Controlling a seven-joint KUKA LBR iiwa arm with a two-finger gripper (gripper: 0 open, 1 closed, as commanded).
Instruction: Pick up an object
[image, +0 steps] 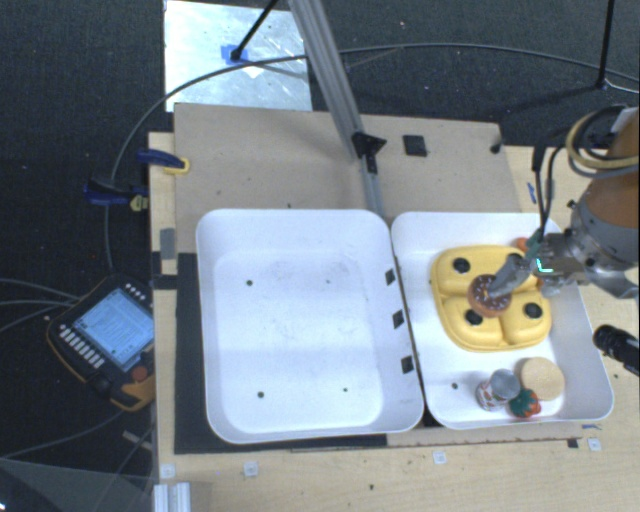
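In the right bin (430, 380) lies a large yellow lobed object (470, 320) with dark round spots. A small brown ring-like piece (490, 292) sits on top of it. My gripper (508, 276) reaches in from the right and hovers at that brown piece, its grey fingers pointing down-left onto it. Near the bin's front edge lie a grey metallic piece (498, 384), a tan round object (543, 376) and a small green and red object (523, 404).
The left bin (215, 300) stands beside the right one, sharing a middle wall with black clips (398, 318). A metal pole (335, 80) slants over the back of the bench. A teach pendant (105, 335) lies off the bench at left.
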